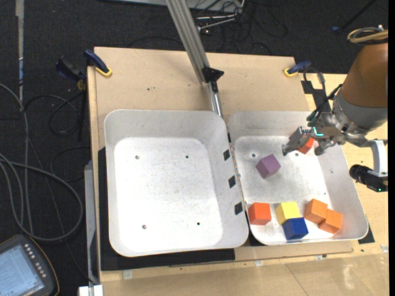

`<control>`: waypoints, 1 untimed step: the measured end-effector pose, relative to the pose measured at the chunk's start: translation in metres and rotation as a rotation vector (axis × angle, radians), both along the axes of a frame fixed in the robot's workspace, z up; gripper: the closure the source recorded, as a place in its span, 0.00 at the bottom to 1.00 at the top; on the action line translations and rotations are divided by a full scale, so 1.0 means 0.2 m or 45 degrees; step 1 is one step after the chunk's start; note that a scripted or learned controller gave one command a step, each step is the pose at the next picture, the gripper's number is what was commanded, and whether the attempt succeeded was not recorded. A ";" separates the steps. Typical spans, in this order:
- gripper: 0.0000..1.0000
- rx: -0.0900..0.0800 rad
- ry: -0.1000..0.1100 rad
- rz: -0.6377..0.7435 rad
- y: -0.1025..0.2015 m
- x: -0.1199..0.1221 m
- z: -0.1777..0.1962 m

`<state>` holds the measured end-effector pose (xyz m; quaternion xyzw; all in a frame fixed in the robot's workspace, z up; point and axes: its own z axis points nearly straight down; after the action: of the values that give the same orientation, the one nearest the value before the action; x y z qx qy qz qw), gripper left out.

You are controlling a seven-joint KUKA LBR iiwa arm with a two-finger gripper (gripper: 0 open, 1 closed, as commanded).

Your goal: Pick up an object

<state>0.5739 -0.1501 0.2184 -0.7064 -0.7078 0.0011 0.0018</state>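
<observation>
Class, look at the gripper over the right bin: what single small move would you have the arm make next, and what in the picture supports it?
Probably lift straight up a little to test the grasp. The gripper hangs over the right white bin with a small orange-red block apparently between its fingers, apart from the purple cube and the blocks along the near wall. A short rise would show whether it holds.

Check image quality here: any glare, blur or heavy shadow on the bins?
Camera view: even, soft light, no hard shadows; right bin and left bin read bright, not blown out; blocks stay sharp, e.g. the purple block; the gripper area looks cluttered and hard to resolve.
</observation>
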 end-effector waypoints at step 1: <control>0.00 -0.001 -0.004 -0.001 0.00 0.00 0.01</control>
<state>0.5743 -0.1502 0.2203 -0.7068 -0.7074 0.0003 0.0005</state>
